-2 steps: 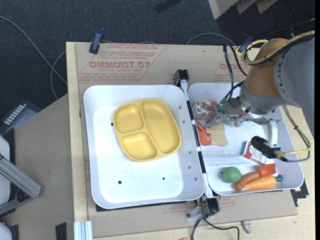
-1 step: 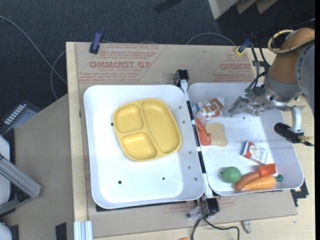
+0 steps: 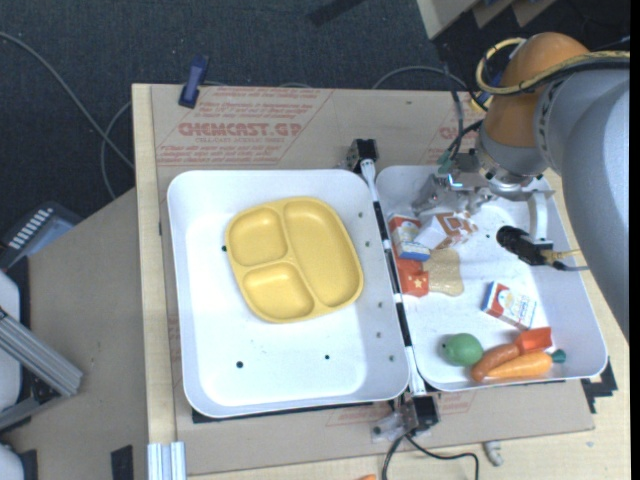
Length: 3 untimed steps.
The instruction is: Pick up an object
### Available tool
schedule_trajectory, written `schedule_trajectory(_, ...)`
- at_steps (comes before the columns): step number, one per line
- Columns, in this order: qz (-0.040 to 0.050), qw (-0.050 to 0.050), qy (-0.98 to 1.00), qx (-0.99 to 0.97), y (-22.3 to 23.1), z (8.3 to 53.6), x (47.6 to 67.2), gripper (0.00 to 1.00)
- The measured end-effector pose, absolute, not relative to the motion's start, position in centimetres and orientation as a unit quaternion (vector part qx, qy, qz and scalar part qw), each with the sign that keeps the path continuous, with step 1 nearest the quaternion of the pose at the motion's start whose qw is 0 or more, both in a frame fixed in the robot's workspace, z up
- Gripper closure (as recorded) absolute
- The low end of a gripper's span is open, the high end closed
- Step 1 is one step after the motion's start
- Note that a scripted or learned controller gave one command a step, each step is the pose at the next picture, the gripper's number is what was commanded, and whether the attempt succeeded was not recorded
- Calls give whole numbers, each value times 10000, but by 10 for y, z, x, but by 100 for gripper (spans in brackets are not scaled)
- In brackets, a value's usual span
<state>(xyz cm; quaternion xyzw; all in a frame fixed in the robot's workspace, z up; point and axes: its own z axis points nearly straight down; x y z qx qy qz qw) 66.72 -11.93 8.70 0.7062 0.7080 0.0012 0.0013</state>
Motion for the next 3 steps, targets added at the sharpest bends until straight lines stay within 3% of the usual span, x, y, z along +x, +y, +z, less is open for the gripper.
schedule_trajectory(1, -5, -1, 7067, 7075, -143, 85, 623, 0)
schedule_trajectory(2, 1, 10, 7072, 7070, -143, 95, 624, 100)
schedule_trajectory(3, 16, 9, 7079, 7063, -64, 186, 602, 100)
